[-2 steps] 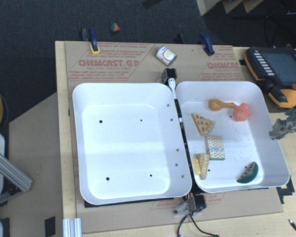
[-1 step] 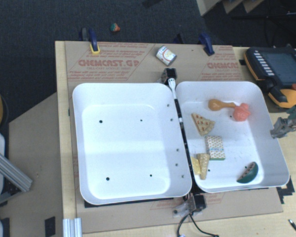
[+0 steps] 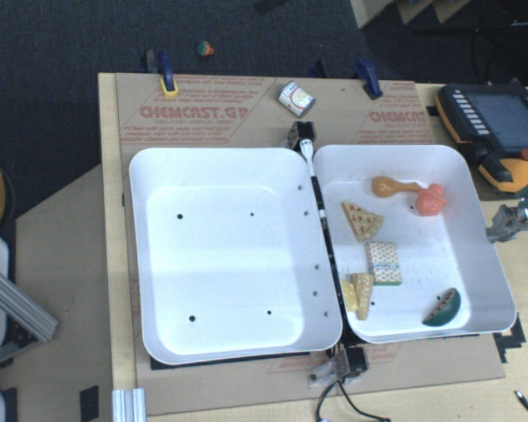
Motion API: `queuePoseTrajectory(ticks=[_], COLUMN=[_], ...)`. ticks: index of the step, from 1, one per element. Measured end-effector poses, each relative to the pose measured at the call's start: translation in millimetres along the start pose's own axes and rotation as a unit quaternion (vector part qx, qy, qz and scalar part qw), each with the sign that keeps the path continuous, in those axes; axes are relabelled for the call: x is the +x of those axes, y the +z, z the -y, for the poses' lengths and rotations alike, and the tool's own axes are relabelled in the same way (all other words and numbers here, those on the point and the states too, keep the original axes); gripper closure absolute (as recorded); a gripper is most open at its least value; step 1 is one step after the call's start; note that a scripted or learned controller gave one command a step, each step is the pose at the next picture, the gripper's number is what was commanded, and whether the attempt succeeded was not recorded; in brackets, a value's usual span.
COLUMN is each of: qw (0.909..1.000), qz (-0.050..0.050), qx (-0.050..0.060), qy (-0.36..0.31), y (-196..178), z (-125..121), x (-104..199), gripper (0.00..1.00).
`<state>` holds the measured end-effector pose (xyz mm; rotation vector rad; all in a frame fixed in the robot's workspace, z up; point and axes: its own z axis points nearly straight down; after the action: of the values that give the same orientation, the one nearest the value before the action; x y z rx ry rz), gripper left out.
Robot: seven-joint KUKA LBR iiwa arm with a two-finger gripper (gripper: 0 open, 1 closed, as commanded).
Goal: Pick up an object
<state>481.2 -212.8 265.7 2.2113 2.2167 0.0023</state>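
You had two shallow white plastic bins side by side on the brown board-covered bench, the left bin (image 3: 158,236) and the right bin (image 3: 475,236), their inner rims meeting along a dark seam. All the loose objects lay in the right bin. Near its far end you could see a tan spoon-shaped piece (image 3: 394,186) with its handle pointing toward a pink rounded lump (image 3: 432,200), the two just beside each other. Toward the middle sat a tan waffle-patterned triangular wedge (image 3: 362,220), and just nearer the camera from it a pale checked square block (image 3: 385,263). Next to that block, close to the seam, lay a yellowish flat slice (image 3: 359,293) tilted on the bin floor. In the near right corner rested a dark green crescent-shaped piece (image 3: 443,308) against the bin wall, well apart from the others. The grey metal gripper (image 3: 510,221) was at the right edge of the view, outside the right bin's rim and near none of the objects; whether it was open or shut you could not tell. Beyond the bins, on the board, a small white box-like item (image 3: 296,98) lay between a yellow-and-blue clamp (image 3: 167,74) and a blue clamp (image 3: 367,77). A black-and-orange handheld pendant (image 3: 493,126) sat at the far right.
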Motion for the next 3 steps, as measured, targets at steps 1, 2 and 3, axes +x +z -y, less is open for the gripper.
queuePoseTrajectory(ticks=[1, 2, 3], qw=[1.0, 1.0, 1.0], qz=[0.001, 0.002, 0.004], qx=[-0.001, -0.003, -0.004], qy=[-0.001, -0.001, -0.001], y=[-10.2, -20.5, -30.8], z=[-0.7, -1.5, -2.3], x=[-0.3, -0.6, -0.9], gripper=[1.0, 1.0, 1.0])
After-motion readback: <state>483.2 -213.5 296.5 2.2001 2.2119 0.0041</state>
